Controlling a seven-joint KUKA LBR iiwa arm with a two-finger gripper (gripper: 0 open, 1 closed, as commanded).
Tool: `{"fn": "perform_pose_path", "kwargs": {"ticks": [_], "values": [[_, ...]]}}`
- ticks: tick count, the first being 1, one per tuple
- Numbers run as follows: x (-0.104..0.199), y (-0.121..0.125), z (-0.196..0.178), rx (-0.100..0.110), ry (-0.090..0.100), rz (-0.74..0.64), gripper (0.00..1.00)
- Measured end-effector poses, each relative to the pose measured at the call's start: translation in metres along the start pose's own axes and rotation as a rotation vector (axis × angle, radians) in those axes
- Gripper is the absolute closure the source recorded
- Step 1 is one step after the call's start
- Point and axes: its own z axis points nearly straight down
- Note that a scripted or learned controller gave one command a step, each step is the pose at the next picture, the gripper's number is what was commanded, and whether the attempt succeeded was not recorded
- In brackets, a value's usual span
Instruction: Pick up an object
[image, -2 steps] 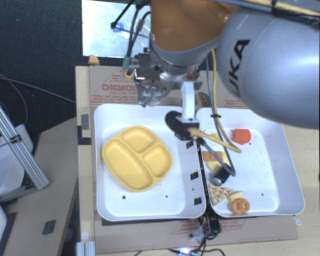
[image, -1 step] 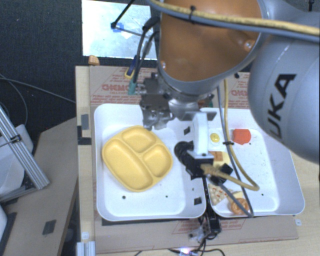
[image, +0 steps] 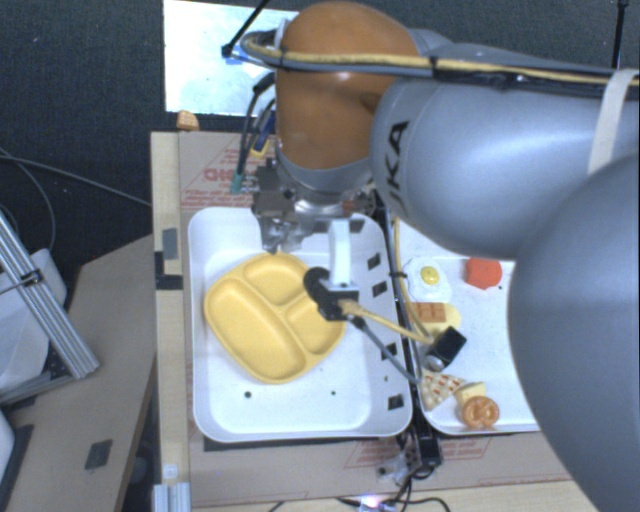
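A yellow divided tray (image: 268, 318) lies in the left white bin (image: 300, 415), tilted toward the bin's far left. My gripper (image: 308, 248) hangs over the tray's far edge, just under the orange wrist band. Its fingers stand apart, a grey one (image: 273, 236) on the left and a white one (image: 342, 256) on the right, with nothing seen between them. A black knob (image: 322, 293) rests on the tray's right rim, below the white finger. From it a thin yellow rod (image: 385, 322) runs across to the right bin.
The right bin (image: 500, 345) holds toy food: a fried egg (image: 430, 278), a red piece (image: 483, 272), a waffle (image: 432, 316), a black block (image: 448, 346), a pizza slice (image: 441, 385) and a pretzel (image: 479, 410). The arm's grey body covers the upper right.
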Motion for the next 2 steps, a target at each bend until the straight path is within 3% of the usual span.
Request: {"fn": "perform_pose_path", "kwargs": {"ticks": [1,2], "values": [[0.002,0.045,0.084,-0.007,0.005,-0.003,1.00],[0.003,0.044,0.069,-0.011,0.009,-0.003,1.00]]}}
